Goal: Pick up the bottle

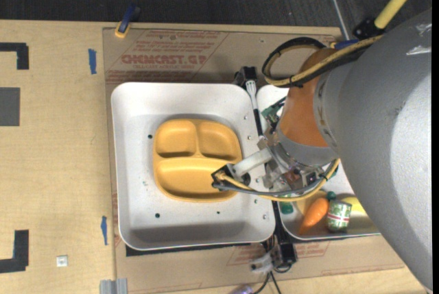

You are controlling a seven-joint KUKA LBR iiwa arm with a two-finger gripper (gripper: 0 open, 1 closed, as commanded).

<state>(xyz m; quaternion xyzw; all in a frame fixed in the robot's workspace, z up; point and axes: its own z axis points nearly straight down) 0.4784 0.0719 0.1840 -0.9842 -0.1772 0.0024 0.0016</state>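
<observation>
Hanging low over the seam between the two white bins, the jaws [274, 179] sit under the orange band of the grey arm [384, 121], and the wrist, cables and brackets crowd around them so closely that I cannot tell whether they are open or closed, nor whether anything sits between them. A black-tipped cable end [223, 178] juts out to the left from the wrist and lies over the edge of a yellow divided plate [195, 155], which rests in the middle of the left bin [137, 169]. Just to the right of the wrist, in the right bin [322, 234], an orange carrot [314, 212] lies tilted, and the bottle [339, 212] lies touching it on its right. The bottle looks small and stubby, with a green body, a white label carrying red marks and a dark green top; a yellow object [358, 206] lies just behind it, partly hidden by the arm. Both bins rest on a brown cardboard sheet [164, 53] with red print, spread over the pale tabletop [48, 149].
</observation>
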